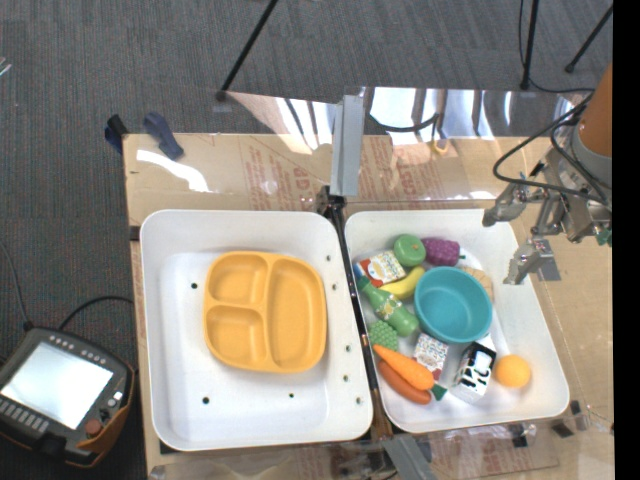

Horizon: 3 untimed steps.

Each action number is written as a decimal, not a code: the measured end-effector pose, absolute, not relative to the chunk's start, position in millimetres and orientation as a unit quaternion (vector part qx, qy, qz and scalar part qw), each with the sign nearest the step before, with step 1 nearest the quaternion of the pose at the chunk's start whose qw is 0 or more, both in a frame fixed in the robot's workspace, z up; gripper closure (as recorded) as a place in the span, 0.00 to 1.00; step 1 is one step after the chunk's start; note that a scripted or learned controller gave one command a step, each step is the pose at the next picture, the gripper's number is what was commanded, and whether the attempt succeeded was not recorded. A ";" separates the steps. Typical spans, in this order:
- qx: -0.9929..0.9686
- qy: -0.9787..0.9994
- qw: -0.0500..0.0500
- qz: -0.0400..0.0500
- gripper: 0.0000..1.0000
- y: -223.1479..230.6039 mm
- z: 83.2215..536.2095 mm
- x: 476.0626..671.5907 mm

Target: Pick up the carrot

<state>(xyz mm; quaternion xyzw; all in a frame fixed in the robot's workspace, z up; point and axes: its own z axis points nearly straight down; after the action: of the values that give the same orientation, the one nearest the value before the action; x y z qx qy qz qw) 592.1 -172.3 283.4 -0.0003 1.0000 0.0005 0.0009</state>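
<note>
The orange carrot lies at the front left of the right bin, next to a small carton and just in front of the teal bowl. My gripper hovers over the bin's far right corner, well away from the carrot and up to its right. Its fingers stand open and there is nothing between them.
The right bin also holds a banana, a lime, purple grapes, a green bottle, small cartons and an orange fruit. A yellow divided plate sits in the left bin.
</note>
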 end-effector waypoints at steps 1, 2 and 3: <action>0.016 1.000 -0.006 0.003 0.00 -122.7 170.3 559.5; -0.077 0.997 0.006 -0.002 0.00 -87.2 106.2 519.9; -0.002 1.000 0.028 -0.008 0.00 -93.8 100.7 502.5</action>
<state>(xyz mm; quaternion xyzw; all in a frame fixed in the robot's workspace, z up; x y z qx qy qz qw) 502.5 -93.8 100.7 -0.0021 0.9996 -0.0078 0.0278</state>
